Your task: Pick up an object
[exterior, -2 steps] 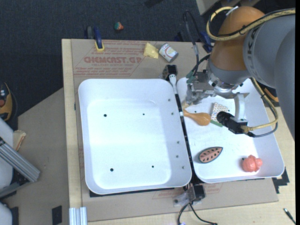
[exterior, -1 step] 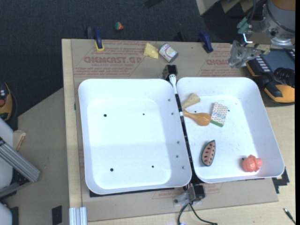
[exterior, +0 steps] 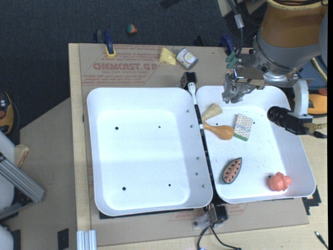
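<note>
The metal two-finger gripper (exterior: 232,95) hangs over the far edge of the right-hand shallow white bin (exterior: 299,163), and nothing sits between its fingers; they look slightly parted, though at this slant I cannot tell for sure how wide. Just below and a little left of the tips lies a pale tan wedge-shaped block (exterior: 212,111), and beyond it an orange wooden spoon-like piece (exterior: 220,132). Directly below the tool, near but apart, rests a speckled white sponge with a green underside (exterior: 243,126). Farther off toward the near rim lie a dark brown oval seed-patterned toy (exterior: 232,170) and a pink lumpy soft toy (exterior: 279,182). The sponge seems the soundest target: flat, isolated, and soft, so centre over it, align the fingers across its narrow width, and descend straight before closing.
</note>
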`<state>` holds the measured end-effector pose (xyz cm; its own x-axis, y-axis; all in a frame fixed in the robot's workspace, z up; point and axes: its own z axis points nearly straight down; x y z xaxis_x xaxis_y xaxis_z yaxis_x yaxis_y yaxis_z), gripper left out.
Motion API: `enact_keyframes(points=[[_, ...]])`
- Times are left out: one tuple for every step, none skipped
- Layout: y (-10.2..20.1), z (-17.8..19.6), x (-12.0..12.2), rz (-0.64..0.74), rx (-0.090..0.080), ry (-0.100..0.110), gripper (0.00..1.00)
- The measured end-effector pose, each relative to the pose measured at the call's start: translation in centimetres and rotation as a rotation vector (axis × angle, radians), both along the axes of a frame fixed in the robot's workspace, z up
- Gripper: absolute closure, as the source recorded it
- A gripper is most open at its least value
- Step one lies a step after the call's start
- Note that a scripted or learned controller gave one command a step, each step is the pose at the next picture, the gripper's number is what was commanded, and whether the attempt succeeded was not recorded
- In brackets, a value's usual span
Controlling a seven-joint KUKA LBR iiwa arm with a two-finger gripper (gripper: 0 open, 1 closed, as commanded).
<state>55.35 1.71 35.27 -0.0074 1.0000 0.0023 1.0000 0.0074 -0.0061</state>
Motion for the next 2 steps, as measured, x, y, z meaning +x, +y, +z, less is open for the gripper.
enact_keyframes(points=[[3.5,17.6,0.1,-0.002,0.001,-0.028,1.0],[11.7,2.7,0.0,-0.001,-0.003,0.005,1.0]])
